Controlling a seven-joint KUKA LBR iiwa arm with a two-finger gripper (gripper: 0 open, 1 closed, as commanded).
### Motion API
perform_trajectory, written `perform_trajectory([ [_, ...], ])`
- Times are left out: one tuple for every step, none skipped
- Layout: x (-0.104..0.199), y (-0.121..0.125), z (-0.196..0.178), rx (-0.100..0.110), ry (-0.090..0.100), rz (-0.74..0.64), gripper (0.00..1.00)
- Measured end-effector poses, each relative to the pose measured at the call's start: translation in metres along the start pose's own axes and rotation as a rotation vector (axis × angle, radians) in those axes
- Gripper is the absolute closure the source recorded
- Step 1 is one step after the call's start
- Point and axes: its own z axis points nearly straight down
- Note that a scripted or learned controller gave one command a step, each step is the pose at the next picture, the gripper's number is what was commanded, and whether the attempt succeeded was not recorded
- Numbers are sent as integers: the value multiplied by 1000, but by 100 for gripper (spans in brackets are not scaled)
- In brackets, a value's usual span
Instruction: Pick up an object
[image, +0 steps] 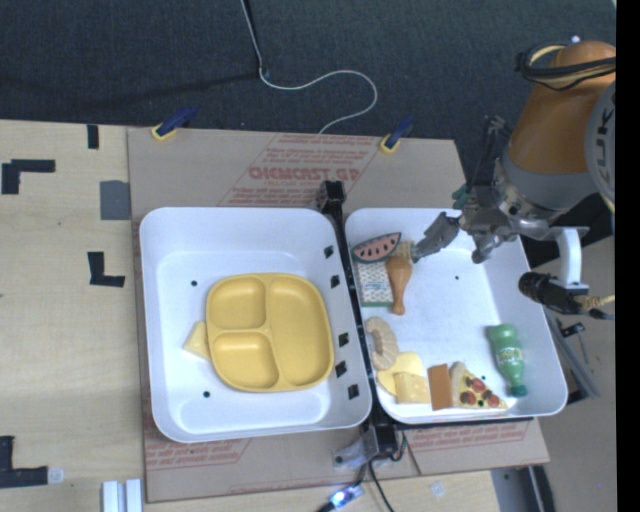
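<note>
Gripper (459, 244) poised over the right bin (446, 306), fingers spread and gripping nothing.

The grey arm (556, 130), orange band at its wrist, reaches in over the right bin's far right corner, with one dark finger angled down toward the bin's far left part and the other nearer the right wall. Red print on the cardboard sheet (290, 170) behind the right bin is too faint to read. In the right bin lie a watermelon slice (376, 247) at the far left corner, a tan drumstick (399, 277) just beside it, a green bottle (508, 355) by the right wall, and a pizza slice (474, 388) at the near edge. Left of the right bin sits the left bin (170, 300), carrying a yellow divided plate (270, 331).
</note>
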Motion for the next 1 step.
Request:
perform_trajectory([
  [0, 2, -7, -13, -2, -3, 0],
])
